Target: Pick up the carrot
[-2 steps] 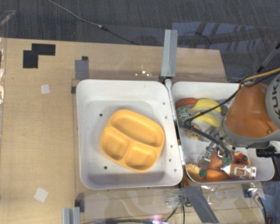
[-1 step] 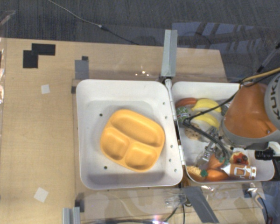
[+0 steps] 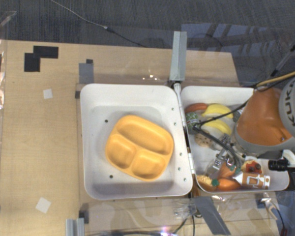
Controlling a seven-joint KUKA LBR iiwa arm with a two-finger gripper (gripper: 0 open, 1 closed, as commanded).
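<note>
The grey arm (image 3: 270, 117) reaches in from the right over the right bin (image 3: 246, 90), its orange band facing up and white letters "KU" readable on its grey link. The gripper (image 3: 221, 162) points down at the bin's near end. Whether its jaws are open or closed, I cannot tell; nothing is clearly held. The carrot (image 3: 227, 184) lies just below the gripper by the bin's near wall. A small carton (image 3: 254, 181) sits right of it, print unreadable. Bananas (image 3: 217, 117) lie beyond. The yellow divided plate (image 3: 139, 147) rests in the left bin (image 3: 96, 132).
</note>
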